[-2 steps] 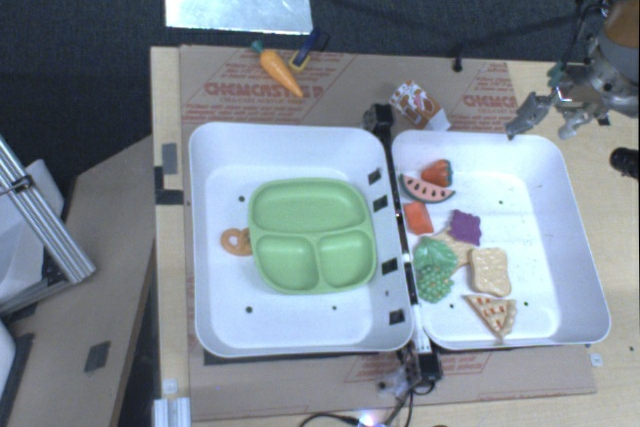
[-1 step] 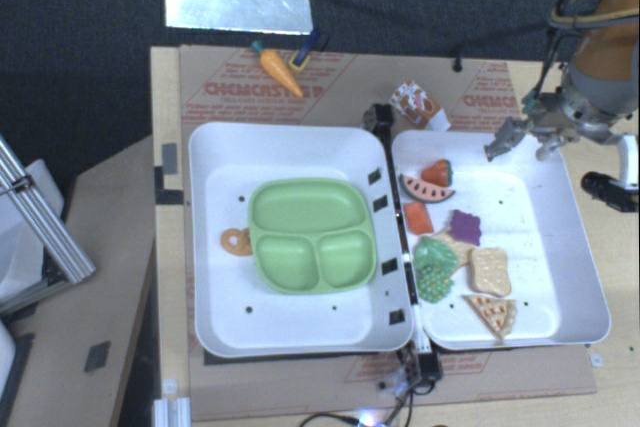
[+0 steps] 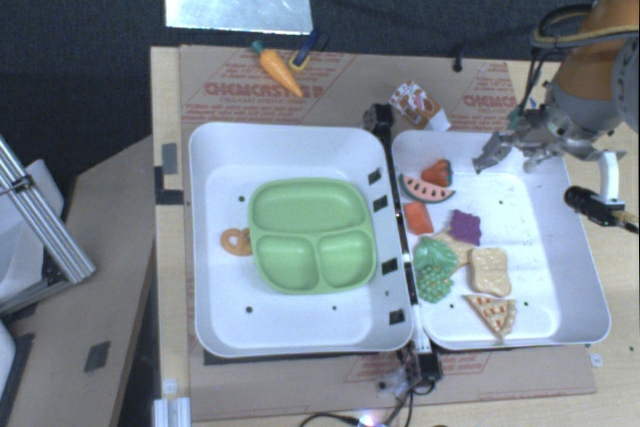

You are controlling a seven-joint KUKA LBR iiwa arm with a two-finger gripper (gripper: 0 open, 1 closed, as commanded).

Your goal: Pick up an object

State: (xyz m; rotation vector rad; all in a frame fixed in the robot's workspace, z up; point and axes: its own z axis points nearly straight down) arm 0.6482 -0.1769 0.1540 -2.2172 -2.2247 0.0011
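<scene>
Overhead, we see the arm (image 3: pixel 598 65) reaching in from the right, wrist bent low over the right bin's (image 3: pixel 560 245) far edge. Its gripper (image 3: pixel 500 151) hangs empty near the far rim, jaws slightly parted. Toy foods cluster along that bin's left edge, the watermelon slice (image 3: pixel 428 185) nearest the fingertips.

Two white bins (image 3: pixel 300 140), one green tray (image 3: pixel 305 235), seven toy foods (image 3: pixel 428 185) (right bin).
</scene>
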